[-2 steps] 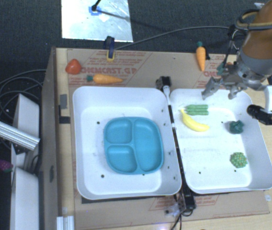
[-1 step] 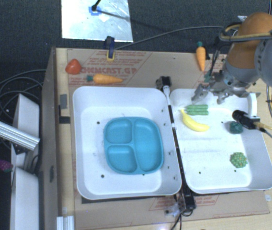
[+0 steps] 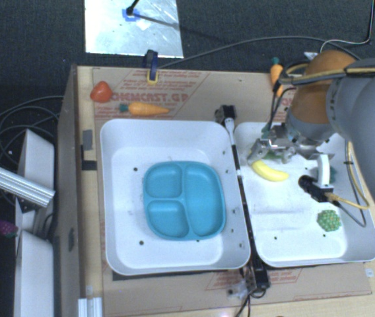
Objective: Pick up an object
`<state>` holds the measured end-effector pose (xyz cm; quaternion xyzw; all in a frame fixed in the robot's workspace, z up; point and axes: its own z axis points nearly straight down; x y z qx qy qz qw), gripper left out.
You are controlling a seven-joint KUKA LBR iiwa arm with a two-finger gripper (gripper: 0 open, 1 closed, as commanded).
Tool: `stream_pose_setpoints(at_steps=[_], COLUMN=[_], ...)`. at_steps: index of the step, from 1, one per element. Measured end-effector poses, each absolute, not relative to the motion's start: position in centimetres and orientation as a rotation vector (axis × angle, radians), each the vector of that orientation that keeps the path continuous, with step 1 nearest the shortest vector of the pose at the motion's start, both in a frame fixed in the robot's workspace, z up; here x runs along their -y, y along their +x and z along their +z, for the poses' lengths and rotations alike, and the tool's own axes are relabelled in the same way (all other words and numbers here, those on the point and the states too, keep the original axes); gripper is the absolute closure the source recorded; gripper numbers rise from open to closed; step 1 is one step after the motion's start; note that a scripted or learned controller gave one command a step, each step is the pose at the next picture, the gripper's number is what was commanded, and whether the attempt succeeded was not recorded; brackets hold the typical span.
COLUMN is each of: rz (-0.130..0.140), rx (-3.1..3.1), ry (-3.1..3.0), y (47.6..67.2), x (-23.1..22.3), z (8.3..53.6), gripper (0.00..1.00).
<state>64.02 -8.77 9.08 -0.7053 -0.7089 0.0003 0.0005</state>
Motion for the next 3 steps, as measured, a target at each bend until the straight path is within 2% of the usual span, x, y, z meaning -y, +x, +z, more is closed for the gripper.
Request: stream_pose_setpoints(at_steps=[1,2,3], rz=[-0.004,-0.001,-0.002], rx=[2.231,2.225,2.226], ry=[-2.217,-2.222,-2.221], y=[64.2,64.6,64.7], x=[8.8,14.0,13.9], z=[10.3,10.2,10.2], gripper=[1.00,1.00,0.00])
